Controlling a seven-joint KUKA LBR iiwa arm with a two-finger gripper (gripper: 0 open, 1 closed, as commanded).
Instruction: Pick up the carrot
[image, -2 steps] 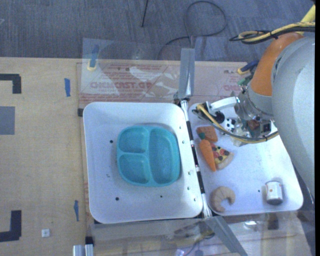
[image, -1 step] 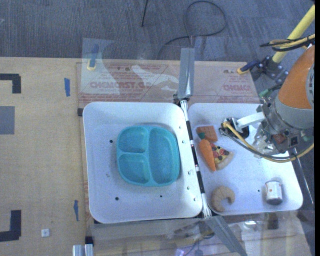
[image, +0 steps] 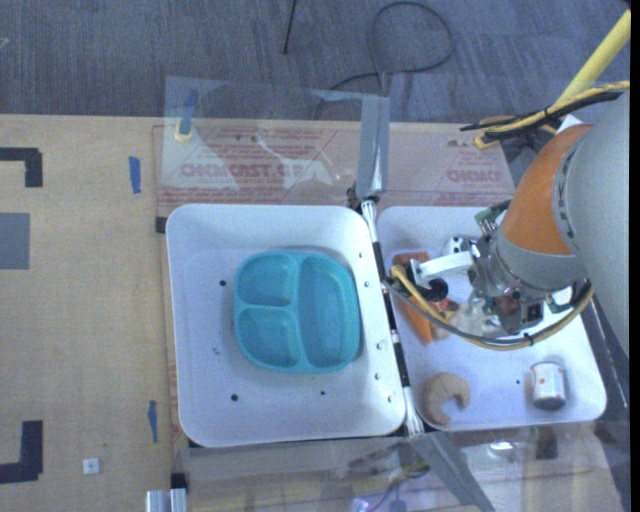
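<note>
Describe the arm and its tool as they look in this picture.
The arm is a thick, rounded grey body with a broad orange band above the wrist. Yellow and black cables run along it from the upper right, and a yellowish cable loops below the tool, which has white and dark metal parts.

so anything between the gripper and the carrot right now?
Nothing visible. The gripper is low in the right bin, and the carrot lies just to its left in the camera view. The croissant and small can sit nearer the front wall, off that line.
</note>
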